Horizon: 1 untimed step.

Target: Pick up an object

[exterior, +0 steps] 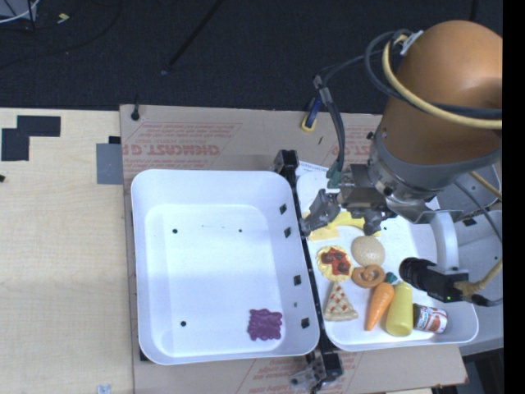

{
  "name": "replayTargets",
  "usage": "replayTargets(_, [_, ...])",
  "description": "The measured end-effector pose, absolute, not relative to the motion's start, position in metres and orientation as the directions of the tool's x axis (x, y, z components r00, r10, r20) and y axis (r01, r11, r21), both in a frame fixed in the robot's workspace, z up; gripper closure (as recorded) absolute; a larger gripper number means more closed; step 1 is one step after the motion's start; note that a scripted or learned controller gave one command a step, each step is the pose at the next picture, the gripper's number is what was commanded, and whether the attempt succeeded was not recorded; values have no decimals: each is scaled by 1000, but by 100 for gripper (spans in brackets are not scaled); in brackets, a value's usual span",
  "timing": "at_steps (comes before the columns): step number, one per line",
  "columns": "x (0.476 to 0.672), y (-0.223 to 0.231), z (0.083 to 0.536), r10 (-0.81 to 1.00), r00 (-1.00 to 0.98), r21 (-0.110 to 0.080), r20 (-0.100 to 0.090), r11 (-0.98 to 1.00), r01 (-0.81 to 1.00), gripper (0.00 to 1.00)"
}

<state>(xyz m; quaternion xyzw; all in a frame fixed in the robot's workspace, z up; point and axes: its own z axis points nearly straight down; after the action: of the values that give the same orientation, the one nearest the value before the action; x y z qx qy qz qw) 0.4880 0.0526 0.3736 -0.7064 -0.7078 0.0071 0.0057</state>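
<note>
Over the right bin, the tool, grip state unclear, hovers near an upright-lying carrot, tip pointing down-frame.

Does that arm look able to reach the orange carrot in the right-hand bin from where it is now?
Probably yes. The carrot lies uncovered in the right bin, a little toward the camera from the gripper. A yellow bottle and a pizza slice lie close on either side, so its fingers might bump them.

The two bins are white. A purple grape bunch lies in one. The carrot is orange, the bottle yellow, the arm orange and grey.
</note>
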Motion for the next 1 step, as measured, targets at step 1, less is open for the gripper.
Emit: replayTargets(1, [490,50,391,1000,-1,-7,-1,1,1000,100])
